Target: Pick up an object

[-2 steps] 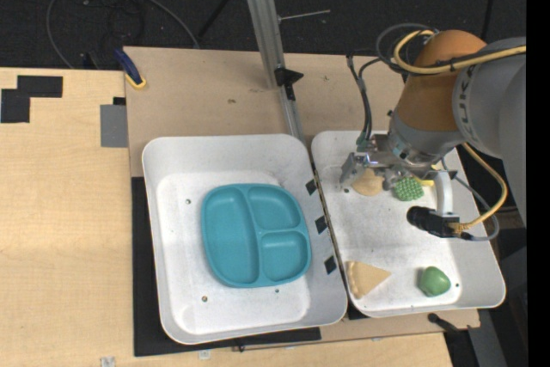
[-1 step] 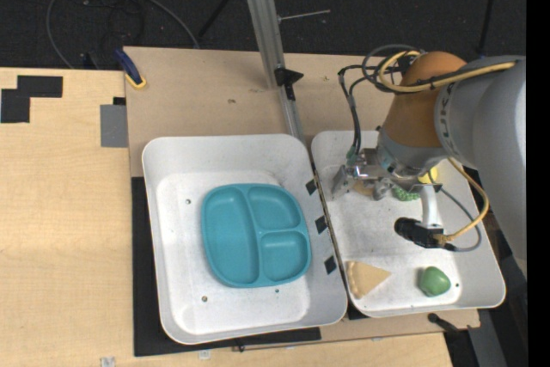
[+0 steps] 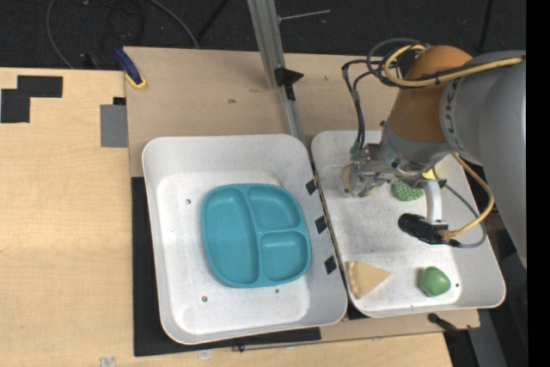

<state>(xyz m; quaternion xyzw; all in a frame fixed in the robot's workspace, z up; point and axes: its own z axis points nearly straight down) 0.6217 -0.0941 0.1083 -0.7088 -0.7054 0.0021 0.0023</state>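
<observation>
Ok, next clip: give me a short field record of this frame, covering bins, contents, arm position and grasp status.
left bin: holds a teal divided tray
right bin: tan wedge near front left corner; green round object near front right; light green object partly hidden under the arm
arm: reaching in from the right, over the back half of the right bin
end effector: low over the right bin, near its left side
grasp status: cannot tell; no object seen held
</observation>
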